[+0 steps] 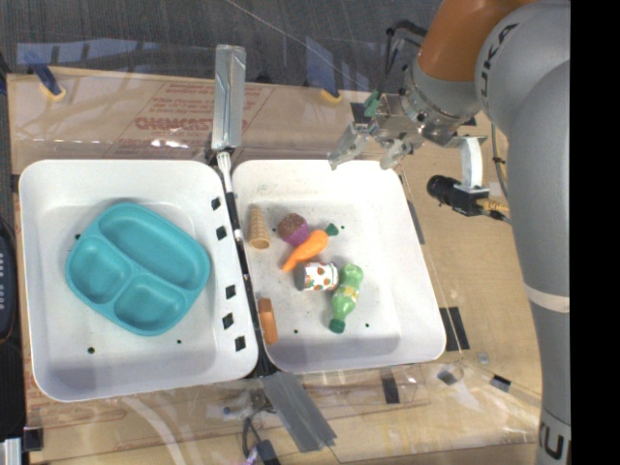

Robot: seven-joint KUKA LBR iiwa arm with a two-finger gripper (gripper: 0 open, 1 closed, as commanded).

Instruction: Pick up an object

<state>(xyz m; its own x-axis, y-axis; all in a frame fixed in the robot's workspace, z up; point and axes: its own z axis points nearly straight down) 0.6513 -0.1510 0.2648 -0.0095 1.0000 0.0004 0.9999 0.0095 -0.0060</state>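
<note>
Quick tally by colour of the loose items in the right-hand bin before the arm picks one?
Orange: 2, the carrot and a small stick by the divider
Green: 1, the bottle
Tan: 1, the cone
Dark reddish: 1, the round piece
White with print: 1, the small can
Total: 6

The single camera is fixed above the wooden bench (116,114) and looks down on it at a slant, far enough to take in both shallow white plastic bins, the left bin (39,260) in the left half of the frame and the right bin (412,289) in the middle. The far edge of the bench lies toward the top of the frame and the near edge toward the bottom. The grey arm with the orange band (513,56) enters from the upper right of the frame.
</note>
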